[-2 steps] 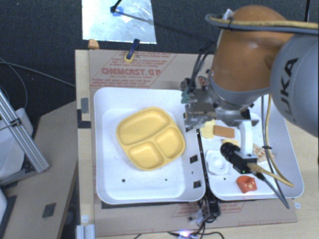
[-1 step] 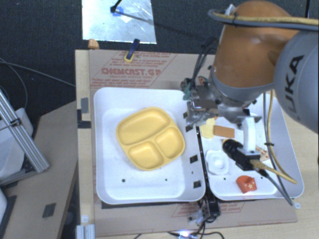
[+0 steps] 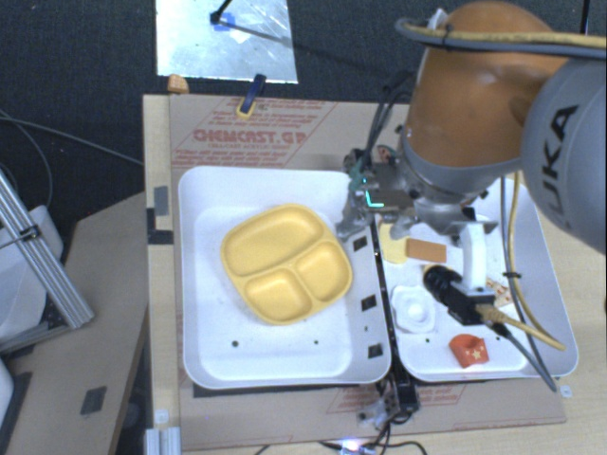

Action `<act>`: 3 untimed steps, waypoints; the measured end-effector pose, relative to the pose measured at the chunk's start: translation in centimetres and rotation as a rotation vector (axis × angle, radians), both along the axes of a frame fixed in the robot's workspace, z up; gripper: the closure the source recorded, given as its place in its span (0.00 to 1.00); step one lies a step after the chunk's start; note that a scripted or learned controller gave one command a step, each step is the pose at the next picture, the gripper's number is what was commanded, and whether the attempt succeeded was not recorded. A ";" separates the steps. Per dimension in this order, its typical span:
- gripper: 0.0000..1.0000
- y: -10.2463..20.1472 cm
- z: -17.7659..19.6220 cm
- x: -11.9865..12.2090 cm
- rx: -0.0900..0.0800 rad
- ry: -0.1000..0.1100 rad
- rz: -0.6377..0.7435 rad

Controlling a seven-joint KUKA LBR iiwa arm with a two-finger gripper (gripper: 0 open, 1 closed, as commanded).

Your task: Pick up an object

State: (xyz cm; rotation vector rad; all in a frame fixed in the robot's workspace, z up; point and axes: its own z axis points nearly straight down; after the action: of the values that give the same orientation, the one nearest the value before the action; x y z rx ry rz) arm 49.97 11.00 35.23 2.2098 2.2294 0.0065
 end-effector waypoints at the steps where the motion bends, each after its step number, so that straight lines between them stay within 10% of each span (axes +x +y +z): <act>1: 0.00 -3.6 -7.8 -0.8 -0.002 0.009 -0.012; 2: 0.00 -4.8 5.3 -1.2 0.002 -0.012 -0.006; 3: 1.00 -4.7 5.7 -1.2 0.000 -0.003 -0.001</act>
State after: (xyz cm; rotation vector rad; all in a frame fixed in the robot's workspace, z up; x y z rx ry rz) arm 48.80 6.28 40.91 2.2093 2.2267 0.0090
